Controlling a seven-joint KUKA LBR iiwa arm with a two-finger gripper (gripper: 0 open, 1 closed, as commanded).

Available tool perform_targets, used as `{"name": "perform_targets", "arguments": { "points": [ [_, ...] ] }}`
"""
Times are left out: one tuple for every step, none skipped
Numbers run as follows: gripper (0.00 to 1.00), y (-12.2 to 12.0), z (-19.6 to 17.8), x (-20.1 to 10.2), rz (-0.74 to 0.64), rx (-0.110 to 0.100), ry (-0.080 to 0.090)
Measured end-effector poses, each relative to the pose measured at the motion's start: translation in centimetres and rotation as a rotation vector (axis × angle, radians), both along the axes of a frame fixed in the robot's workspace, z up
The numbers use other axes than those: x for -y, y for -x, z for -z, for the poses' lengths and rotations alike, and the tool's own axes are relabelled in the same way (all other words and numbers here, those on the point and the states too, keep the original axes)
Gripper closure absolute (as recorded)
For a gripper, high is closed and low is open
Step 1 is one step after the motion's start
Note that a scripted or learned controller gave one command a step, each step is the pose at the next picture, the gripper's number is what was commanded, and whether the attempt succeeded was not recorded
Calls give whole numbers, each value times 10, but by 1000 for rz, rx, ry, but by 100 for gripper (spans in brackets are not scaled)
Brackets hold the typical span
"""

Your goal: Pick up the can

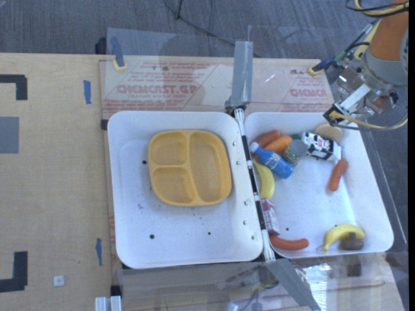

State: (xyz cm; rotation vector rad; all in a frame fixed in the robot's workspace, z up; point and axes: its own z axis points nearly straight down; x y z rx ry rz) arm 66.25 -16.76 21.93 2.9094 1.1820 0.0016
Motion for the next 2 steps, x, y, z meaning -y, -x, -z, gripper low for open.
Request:
{"name": "perform_targets", "arguments": {
  "points": [
    [100, 6, -46, 30, 67, -1, 0],
    [100, 59, -13, 6, -231, -4, -3]
  ]
}}
